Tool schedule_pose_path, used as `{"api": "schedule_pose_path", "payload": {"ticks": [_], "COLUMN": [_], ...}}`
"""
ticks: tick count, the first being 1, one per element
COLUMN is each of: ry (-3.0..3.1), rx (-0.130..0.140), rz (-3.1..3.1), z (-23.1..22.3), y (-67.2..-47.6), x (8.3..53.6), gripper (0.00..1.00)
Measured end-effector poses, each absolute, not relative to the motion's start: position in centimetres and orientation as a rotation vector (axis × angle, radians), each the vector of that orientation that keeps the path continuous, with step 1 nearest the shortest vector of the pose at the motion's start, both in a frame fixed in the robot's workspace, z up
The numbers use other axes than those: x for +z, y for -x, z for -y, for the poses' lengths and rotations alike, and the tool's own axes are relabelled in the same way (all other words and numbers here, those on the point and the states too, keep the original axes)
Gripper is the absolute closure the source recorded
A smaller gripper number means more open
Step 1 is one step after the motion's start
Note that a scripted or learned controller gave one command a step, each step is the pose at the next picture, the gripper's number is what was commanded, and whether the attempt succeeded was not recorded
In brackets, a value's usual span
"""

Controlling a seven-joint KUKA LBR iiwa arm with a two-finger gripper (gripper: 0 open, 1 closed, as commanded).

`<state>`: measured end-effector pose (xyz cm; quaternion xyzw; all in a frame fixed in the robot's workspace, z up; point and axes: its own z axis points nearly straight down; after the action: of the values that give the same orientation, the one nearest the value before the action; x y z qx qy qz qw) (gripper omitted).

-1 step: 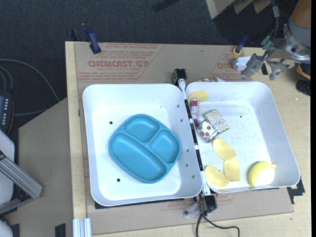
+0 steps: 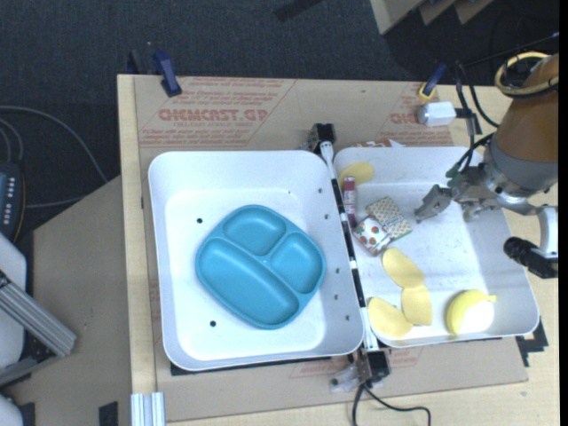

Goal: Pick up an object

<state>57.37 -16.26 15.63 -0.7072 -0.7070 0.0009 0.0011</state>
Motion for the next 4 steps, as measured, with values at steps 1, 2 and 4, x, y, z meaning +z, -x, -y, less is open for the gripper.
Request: {"api": "schedule_pose_path", "payload": {"ticks": [1,2,4], "ry": [2.224,2.222,2.221], "rx": [0.002,-0.002,-0.001], "rz": [2.219,2.224,2.224], "z": [18.9,15.8,17.0], "y": [-47.8,-50.6,-48.0], "x": [8.4,18.4,17.1], "gripper": [0.00,0.00,0.00]}}
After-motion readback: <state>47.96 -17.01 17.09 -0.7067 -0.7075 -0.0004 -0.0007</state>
